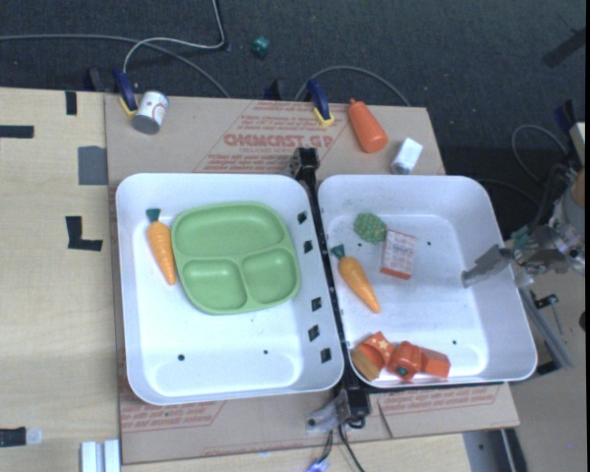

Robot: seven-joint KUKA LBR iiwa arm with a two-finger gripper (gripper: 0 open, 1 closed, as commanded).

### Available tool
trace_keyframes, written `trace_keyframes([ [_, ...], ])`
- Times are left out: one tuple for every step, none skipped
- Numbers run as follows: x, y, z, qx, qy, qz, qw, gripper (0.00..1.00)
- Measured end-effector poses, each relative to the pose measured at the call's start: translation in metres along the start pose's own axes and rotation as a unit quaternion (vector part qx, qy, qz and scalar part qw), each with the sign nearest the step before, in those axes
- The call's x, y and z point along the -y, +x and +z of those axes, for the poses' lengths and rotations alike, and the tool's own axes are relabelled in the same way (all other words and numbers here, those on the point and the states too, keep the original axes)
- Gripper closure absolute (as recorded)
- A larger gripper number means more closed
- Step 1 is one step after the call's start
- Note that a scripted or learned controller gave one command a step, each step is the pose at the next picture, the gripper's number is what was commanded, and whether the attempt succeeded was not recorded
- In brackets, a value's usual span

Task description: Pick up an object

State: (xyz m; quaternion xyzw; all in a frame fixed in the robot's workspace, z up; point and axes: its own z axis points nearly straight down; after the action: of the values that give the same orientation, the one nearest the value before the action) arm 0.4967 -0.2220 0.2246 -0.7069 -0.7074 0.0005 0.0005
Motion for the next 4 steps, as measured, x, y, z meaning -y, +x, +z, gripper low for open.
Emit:
trace_keyframes([
  [-0.007, 0.064, 0.097, -0.001, 0.001, -0.001, 1.0, 0.0],
  [-0.042, 0.128, 0.137, 0.0, -0.001, -0.001, 1.0, 0.0],
  [-0.118, 0.128, 0.138, 0.001, -0.003, -0.001, 1.0, 0.0],
  [-0.118, 0.128, 0.129, 0.002, -0.002, -0.001, 1.0, 1.0],
])
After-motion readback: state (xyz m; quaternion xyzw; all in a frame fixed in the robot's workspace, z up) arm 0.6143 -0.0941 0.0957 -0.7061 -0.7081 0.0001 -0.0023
